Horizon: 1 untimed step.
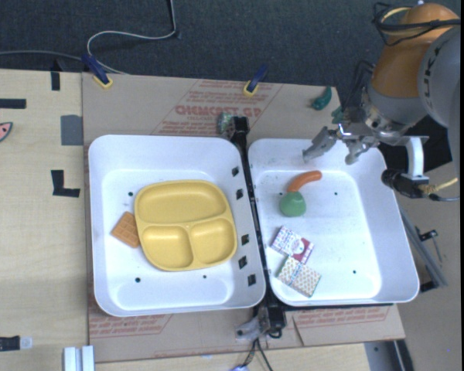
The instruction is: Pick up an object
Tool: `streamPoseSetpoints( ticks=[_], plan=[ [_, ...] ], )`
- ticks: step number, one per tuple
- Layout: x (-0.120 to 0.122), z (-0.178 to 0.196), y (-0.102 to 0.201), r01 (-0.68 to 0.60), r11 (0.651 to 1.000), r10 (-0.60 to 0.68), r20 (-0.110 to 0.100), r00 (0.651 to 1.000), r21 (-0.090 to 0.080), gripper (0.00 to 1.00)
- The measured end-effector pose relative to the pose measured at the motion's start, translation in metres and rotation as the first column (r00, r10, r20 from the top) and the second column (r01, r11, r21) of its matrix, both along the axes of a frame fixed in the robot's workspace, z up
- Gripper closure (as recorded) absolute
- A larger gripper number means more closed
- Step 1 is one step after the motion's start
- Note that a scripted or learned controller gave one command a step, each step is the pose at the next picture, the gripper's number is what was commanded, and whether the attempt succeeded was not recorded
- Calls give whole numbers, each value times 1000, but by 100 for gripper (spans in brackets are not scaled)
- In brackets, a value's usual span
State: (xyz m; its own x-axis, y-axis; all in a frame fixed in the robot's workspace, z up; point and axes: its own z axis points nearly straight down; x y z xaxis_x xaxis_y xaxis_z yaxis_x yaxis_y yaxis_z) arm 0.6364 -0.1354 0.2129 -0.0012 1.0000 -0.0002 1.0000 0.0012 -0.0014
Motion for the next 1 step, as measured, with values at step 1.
streamPoseSetpoints(
  ticks=[1],
  plan=[
    [34, -107, 8, -2, 1000, 2, 9, 1000, -4, 0]
  ],
)
